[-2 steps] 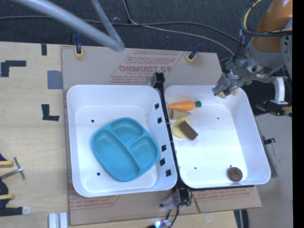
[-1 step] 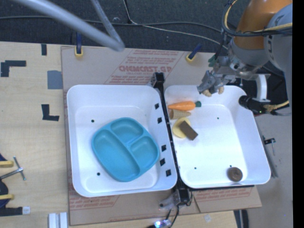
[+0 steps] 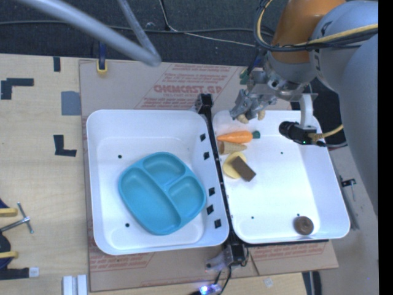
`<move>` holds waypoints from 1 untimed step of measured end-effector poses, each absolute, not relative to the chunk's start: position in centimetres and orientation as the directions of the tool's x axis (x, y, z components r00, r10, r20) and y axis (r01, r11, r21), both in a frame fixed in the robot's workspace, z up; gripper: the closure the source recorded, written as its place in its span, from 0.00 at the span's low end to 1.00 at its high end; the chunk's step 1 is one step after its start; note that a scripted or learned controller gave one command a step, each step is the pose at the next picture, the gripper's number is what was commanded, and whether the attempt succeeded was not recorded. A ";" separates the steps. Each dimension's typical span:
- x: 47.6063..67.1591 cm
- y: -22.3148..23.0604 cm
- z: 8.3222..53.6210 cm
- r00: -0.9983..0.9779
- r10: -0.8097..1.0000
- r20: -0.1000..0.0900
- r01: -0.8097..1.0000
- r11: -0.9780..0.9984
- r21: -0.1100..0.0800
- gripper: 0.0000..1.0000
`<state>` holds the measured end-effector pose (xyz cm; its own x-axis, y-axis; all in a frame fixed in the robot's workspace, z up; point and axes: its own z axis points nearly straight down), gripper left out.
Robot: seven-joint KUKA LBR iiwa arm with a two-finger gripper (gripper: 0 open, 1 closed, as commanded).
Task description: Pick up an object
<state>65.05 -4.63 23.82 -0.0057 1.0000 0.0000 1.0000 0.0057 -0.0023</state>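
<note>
- Hanging over the far left corner of the right bin (image 3: 331, 183), your gripper (image 3: 249, 110) sits just above the carrot (image 3: 234, 137).
- You can see something small and pale at the fingertips, but whether the fingers are apart, together or clamped on it cannot be told from this view.
- Your arm (image 3: 319, 23) comes in from the right, its orange band above the wrist, with cables looping around it.
- You have the carrot lying on its side in the right bin, near the divider, its green tip pointing right.
- Just below the carrot you see a yellow wedge (image 3: 231, 166) touching a brown block (image 3: 245, 169); both rest on the bin floor.
- Near the bin's front right corner, well apart from the rest, sits a small brown round piece (image 3: 303, 225).
- A black fitting (image 3: 295, 131) lies at the bin's far rim, beside the wrist.
- Your left bin (image 3: 98, 165) holds a blue tray (image 3: 161, 192) with three compartments, lying flat and turned at a slant.
- Both bins rest on cardboard (image 3: 178, 82) with red print, on the wooden bench (image 3: 37, 165).
</note>
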 end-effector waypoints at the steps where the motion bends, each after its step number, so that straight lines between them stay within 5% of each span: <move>1: 65.8 1.6 22.8 -0.006 1.000 0.000 1.000 0.006 -0.002 1.00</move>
